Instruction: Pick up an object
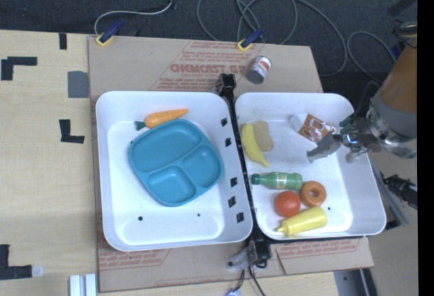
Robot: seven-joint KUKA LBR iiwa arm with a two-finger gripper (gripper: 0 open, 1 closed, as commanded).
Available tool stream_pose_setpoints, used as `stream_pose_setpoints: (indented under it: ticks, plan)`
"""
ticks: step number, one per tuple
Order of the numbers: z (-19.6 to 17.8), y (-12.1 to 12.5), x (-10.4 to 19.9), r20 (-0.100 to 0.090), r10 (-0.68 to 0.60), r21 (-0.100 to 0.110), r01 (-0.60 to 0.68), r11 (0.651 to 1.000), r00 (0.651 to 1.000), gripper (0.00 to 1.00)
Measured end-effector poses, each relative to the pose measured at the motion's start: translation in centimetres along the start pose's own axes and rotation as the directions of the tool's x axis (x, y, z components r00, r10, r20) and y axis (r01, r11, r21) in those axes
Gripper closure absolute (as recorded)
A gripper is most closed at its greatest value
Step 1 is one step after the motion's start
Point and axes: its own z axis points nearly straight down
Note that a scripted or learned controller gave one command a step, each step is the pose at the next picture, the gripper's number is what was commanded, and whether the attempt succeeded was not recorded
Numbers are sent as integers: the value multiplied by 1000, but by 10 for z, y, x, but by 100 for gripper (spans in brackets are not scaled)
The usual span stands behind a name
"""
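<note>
Over the right bin's (352,223) far edge sits the gripper (334,145), reaching in from the right with its fingers (320,151) spread a bit and nothing between them, as far as I can tell (it's kinda blurry there). Just beside the fingertips lies a small packet (313,127), brown and white, not gripped. Rest of that bin: a banana (251,145) touching a tan sponge-looking thing (263,136), a green bottle (278,181) on its side, a tomato (287,204), a donut (313,193) and a yellow bottle (302,221) near the front edge. Left bin (108,152) has a blue tray (176,161) with a carrot (163,117) right at its top edge. A can (258,69) lies on the cardboard behind the bins.
</note>
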Motion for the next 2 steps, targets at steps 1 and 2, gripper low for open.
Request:
stream_pose_setpoints:
  ticks: [1,2]
  plan:
    - [118,-18,-36,-2,2,4,-2,1000,1000,0]
    - [163,-17,-22,1,2,-2,-2,1000,1000,0]
